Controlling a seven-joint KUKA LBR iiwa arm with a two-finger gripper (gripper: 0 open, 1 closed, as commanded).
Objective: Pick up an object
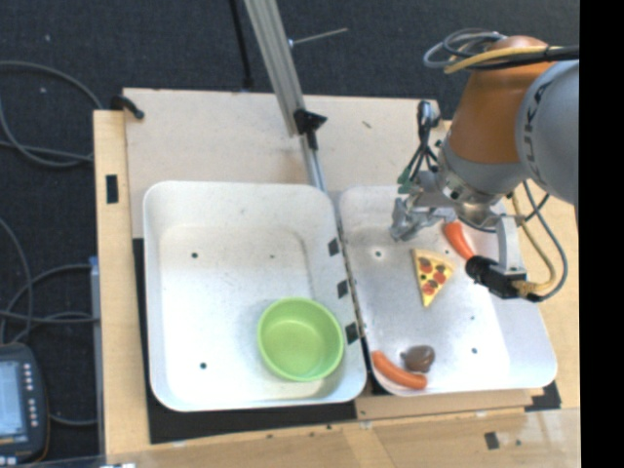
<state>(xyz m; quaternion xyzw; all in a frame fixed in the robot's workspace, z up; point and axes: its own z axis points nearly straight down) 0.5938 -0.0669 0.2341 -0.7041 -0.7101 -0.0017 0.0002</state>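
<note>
My gripper point(409, 220) hangs over the back of the right bin point(517, 349), its metal fingers pointing down and left, with nothing visible between them. A pizza slice toy point(431, 274) lies just right of and in front of the gripper. An orange sausage-shaped piece point(457, 239) lies beside the gripper to its right, partly under the wrist. At the bin's front edge lie a second orange sausage point(398, 370) and a brown lump point(418, 357). A green bowl point(300, 338) sits in the left bin point(195, 261), near its front right corner.
A slanted aluminium post point(283, 66) rises from the bench behind the bins. A black clamp-like part point(497, 279) of the arm's fittings hangs over the right bin, right of the pizza slice. Cables loop around the wrist.
</note>
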